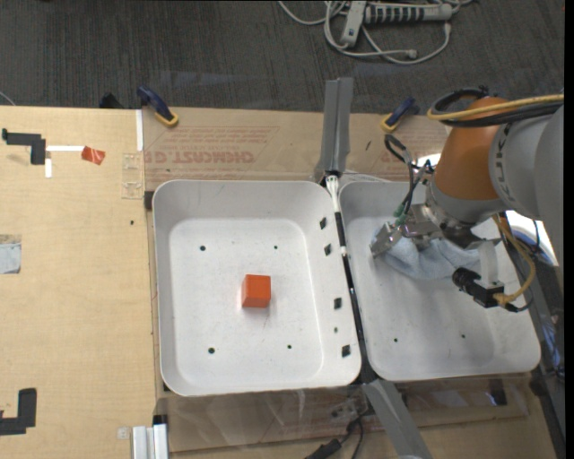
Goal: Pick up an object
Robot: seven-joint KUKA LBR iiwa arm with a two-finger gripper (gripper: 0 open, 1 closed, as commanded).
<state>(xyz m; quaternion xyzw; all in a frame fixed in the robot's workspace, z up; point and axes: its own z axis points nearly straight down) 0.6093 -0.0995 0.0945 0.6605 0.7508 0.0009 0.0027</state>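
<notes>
A single fixed camera looks down at a slant on the left bin [179, 296], which sits near the frame's centre. The right bin [448, 350] lies beside it, toward the frame's right edge. Beyond the left bin, floor and cables [386, 22] appear, so the camera probably stands fairly high.

Blue clamps [158, 105], power strip [404, 12] with cables, red tape [92, 155]
</notes>
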